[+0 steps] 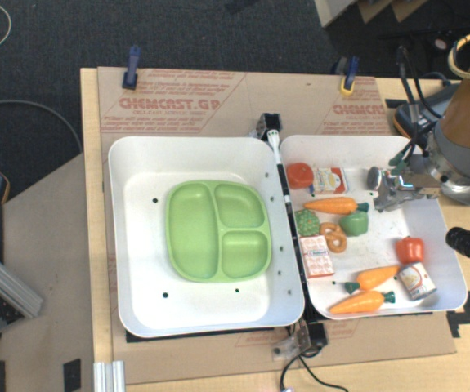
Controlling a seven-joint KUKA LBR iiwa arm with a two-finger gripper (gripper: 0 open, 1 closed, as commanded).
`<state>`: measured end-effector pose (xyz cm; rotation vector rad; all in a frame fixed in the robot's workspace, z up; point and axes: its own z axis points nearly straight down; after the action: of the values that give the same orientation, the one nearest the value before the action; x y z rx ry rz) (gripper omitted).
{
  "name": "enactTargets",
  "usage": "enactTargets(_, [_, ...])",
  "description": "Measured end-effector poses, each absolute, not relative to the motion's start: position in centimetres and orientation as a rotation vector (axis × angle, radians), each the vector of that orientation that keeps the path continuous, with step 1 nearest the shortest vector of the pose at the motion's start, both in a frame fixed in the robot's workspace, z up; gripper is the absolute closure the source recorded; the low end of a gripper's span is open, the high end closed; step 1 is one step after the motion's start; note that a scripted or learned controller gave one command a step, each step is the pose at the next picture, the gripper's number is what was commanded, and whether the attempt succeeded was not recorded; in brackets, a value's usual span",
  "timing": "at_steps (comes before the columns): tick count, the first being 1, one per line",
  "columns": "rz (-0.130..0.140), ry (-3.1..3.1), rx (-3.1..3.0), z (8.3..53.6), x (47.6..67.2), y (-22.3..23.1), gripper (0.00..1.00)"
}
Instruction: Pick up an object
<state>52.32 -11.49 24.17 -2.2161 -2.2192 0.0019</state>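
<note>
From the overhead camera, my gripper [384, 188] is hanging over the upper right part of the right bin [455, 256], reaching in from the right side. Honestly can't tell whether it's apart or together from this angle, and nothing shows up clamped in it.

The stuff to grab is all in that right bin. There's a carrot [330, 206] lying just left of my gripper, with a green pepper [354, 222] right under it. Up top there's a red tomato [300, 175] next to a small white packet [329, 180]. A pretzel [333, 237] sits mid-bin, beside a green block [308, 223] and a pink-and-white box [316, 256]. Lower down are two more carrots [375, 278], a small can [416, 282] and a red pepper [410, 249].

The left bin [128, 243] has a green divided plate [218, 230] lying flat in the middle. Both bins sit on a cardboard sheet [177, 96].
</note>
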Motion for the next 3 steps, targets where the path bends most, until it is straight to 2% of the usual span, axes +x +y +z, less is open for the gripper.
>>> enactTargets(1, [0.003, -2.221, -2.21, 21.9, 47.7, -5.2, 1.0])
enactTargets(2, [0.006, -2.215, -2.22, 18.2, 47.8, -6.9, 1.0])
enactTargets(3, [0.009, -2.212, -2.221, 9.7, 47.7, -10.0, 1.0])
